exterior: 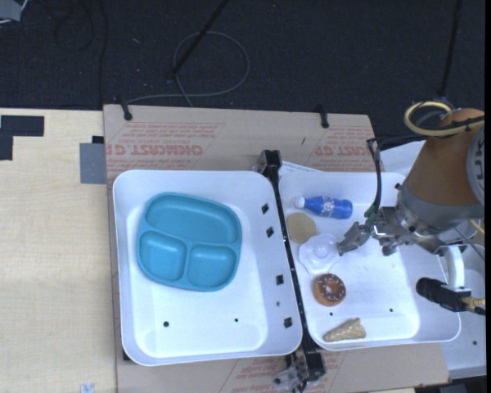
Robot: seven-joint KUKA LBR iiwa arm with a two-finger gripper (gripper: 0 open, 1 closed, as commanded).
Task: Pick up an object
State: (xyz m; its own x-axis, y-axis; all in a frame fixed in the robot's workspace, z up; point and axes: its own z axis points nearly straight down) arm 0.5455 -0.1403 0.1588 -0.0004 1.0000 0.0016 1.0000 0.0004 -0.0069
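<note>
1. Hovering over the right bin (442, 322), the gripper (353, 240) hangs with its two fingers slightly apart and nothing between them; the arm (442, 174) comes in from behind it, on the far side from the bin divider.
2. Closest candidate: a white lid-like piece (318, 252), lying just ahead of and slightly below the fingertips. It looks like light, thin plastic, smooth and probably slippery; flat on the floor, so the rim is the only purchase. Exact shape hard to read.
3. Small blue bottle (327, 207) lies on its side, beyond the tips toward the bin's back wall. Judged light, rigid, round and liable to roll; best taken across the body, fingers square to its long axis.
4. Tan round piece (301, 226) sits farther ahead, past the white piece, near the divider. Low and flat; poor grip from above.
5. Doughnut (329, 289) rests below the tips toward the front wall. Likely a light toy, perhaps soft; pinch across the ring.
6. Cone-shaped wedge (344, 330) lies farther forward again, near the front wall; tapered, so grip the wide end.
7. Blue divided tray (188, 242) sits well ahead in the left bin (135, 301); broad, awkward, only its rim is graspable.
</note>
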